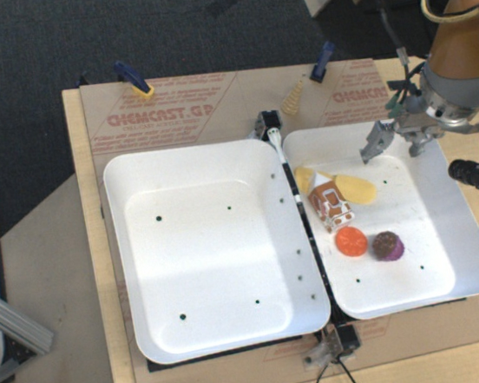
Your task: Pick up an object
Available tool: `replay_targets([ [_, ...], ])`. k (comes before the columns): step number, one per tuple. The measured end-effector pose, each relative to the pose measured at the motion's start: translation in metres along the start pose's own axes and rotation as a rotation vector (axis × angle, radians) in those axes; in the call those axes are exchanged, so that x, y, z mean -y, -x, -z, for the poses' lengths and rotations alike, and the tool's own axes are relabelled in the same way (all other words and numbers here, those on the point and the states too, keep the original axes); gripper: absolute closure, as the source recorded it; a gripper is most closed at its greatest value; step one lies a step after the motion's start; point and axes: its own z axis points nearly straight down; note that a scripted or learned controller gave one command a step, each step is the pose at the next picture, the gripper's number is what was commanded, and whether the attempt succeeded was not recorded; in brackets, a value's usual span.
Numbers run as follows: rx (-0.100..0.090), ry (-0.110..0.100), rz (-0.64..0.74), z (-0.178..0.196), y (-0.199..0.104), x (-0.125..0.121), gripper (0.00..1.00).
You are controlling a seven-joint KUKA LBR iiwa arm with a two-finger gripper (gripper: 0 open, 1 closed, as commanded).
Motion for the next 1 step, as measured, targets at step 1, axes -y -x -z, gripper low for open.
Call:
replay_targets([
  [1,-0.002,-0.002,0.006,-0.0947,-0.0474,-0.0432,0.00],
])
